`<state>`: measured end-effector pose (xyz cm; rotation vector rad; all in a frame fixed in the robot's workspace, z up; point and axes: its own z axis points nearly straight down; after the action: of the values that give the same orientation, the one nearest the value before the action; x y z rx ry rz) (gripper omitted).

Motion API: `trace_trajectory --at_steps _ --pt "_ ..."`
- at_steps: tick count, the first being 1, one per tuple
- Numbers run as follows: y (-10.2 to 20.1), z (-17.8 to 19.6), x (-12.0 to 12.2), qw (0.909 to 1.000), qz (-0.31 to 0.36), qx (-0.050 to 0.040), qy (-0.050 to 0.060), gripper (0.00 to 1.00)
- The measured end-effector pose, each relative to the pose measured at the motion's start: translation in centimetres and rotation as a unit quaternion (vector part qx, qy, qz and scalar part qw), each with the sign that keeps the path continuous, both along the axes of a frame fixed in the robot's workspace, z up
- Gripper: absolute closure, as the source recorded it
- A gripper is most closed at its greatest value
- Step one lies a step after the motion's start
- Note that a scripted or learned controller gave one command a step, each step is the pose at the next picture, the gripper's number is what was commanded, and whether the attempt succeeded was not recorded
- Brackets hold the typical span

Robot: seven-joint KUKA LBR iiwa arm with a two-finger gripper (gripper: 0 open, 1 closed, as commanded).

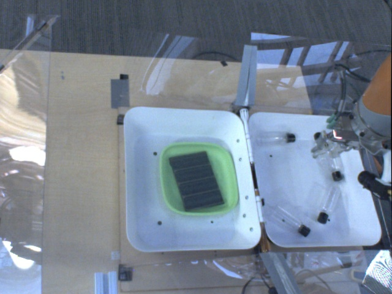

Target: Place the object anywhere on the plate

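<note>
A green plate (228, 182) sits in the middle of the left bin (141, 164). On the plate lies a dark grey ribbed block (195, 180), flat and slightly turned. My gripper (326, 141) hangs over the upper right part of the right bin (361, 225), under the orange-banded wrist (376, 97). Just below it lies a clear tube with a black cap (334, 166), and whether the two touch I cannot tell.
Several clear tubes with black caps lie in the right bin: one at the top (277, 138), one lower right (327, 204), one near the front (292, 221). A grey post (247, 78) stands behind the bins' shared wall. Cables run along the bench's front edge.
</note>
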<state>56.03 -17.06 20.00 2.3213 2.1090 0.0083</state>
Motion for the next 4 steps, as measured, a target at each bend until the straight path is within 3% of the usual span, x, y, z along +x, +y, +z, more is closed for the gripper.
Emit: trace_trajectory --at_steps 1,2,3,4 --pt "7.8 -1.2 -2.7 1.0000 0.001 0.0002 0.002 1.00" --pt "7.8 -1.1 -2.7 1.0000 0.000 0.0002 0.002 0.00" --pt "2.7 0.4 -4.9 0.9972 0.075 -0.0009 0.000 0.00" --pt "-3.5 1.2 0.2 0.9941 0.108 -0.0022 0.000 0.00"
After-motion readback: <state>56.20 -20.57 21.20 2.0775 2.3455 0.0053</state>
